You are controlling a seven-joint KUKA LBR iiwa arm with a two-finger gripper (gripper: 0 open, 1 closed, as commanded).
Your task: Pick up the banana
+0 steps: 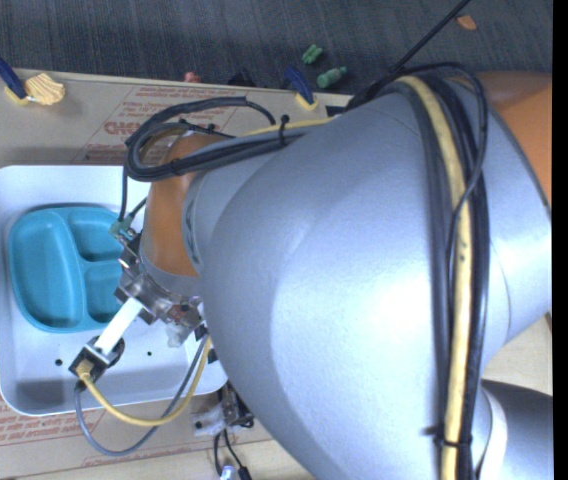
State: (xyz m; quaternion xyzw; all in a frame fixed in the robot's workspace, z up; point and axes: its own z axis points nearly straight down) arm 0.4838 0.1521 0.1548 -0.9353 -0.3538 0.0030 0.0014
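Note:
My grey arm [364, 268] reaches in from the right and covers most of the bench. Its orange band [164, 233] sits over the right part of the left white bin [4, 198]. Below the band, the gripper [169, 316] hangs low over the bin floor, just right of a blue divided tray [59, 263]. The wrist and cables hide what lies under the gripper.
The blue divided tray lies in the left half of the left bin. A yellow and blue clamp [29, 86] sits at the bench's far left corner, another [299, 86] at the far edge. Small green items [322, 65] lie on the dark floor beyond.

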